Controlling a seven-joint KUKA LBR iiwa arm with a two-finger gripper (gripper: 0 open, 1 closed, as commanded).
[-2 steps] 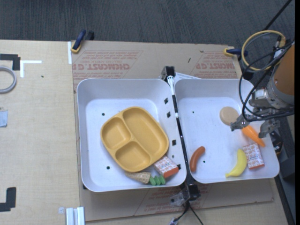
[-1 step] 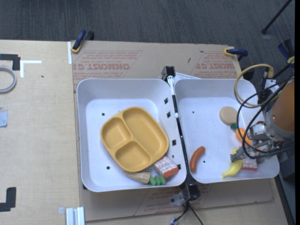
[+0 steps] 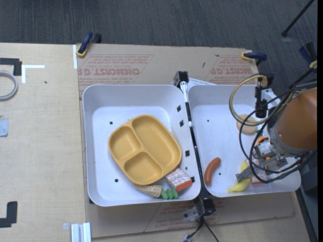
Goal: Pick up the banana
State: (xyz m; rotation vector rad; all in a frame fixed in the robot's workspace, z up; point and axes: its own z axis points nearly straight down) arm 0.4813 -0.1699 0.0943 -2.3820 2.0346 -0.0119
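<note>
Broadly, the worktop (image 3: 40, 135) is pale wood, overlaid with a sheet of printed cardboard (image 3: 151, 64) under two shallow white plastic bins. The left bin (image 3: 101, 105) holds a mustard-yellow compartment plate (image 3: 145, 149), smooth and rounded, with three hollows. Beside its lower edge lie a small red and white packet (image 3: 177, 177), a beige crumbly piece (image 3: 150, 190) and something green (image 3: 170, 193).

The arm (image 3: 298, 125), grey with a glossy orange band, reaches over the right bin (image 3: 217, 110), trailing looped cables. Its gripper (image 3: 248, 172) hangs low at the bin's near right corner, just over the banana (image 3: 240, 184); whether the jaws are parted or closed on anything I cannot tell, since wiring and the wrist hide them.

The banana lies against the near wall of the right bin, partly under the gripper, yellow and curved. It looks like a light plastic toy: stiff, smooth, likely slippery. A hold across its thick middle, square to the curve, seems safest.

A red sausage (image 3: 212, 169) lies to its left, apart from it.
</note>
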